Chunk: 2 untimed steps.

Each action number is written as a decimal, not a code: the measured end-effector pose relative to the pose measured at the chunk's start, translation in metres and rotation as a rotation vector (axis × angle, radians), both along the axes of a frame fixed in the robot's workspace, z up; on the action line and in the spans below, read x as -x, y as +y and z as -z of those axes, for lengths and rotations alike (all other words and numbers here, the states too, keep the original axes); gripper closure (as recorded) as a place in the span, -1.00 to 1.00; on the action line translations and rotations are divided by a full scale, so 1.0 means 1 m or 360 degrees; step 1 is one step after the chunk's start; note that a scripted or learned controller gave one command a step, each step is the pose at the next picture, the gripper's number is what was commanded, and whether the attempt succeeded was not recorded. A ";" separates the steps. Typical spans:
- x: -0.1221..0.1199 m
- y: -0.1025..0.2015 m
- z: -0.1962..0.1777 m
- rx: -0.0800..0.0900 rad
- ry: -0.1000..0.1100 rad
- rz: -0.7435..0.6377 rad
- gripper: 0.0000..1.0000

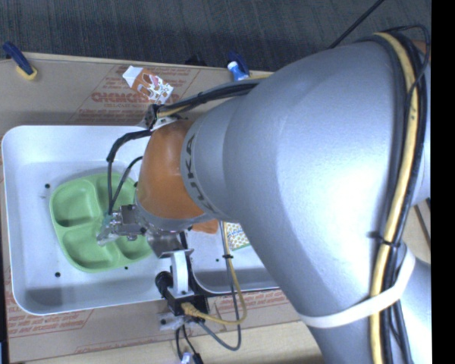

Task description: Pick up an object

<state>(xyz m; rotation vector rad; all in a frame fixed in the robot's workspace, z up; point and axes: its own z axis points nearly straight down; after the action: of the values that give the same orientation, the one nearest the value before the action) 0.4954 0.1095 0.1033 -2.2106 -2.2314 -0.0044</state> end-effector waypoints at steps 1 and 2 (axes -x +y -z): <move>-0.004 -0.077 -0.089 0.0005 0.0002 0.0008 -1.00; -0.016 -0.158 -0.205 0.0007 -0.0002 0.0007 -1.00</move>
<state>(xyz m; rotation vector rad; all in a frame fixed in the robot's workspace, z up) 0.5110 -0.0489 0.3083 -2.2180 -2.2294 -0.0011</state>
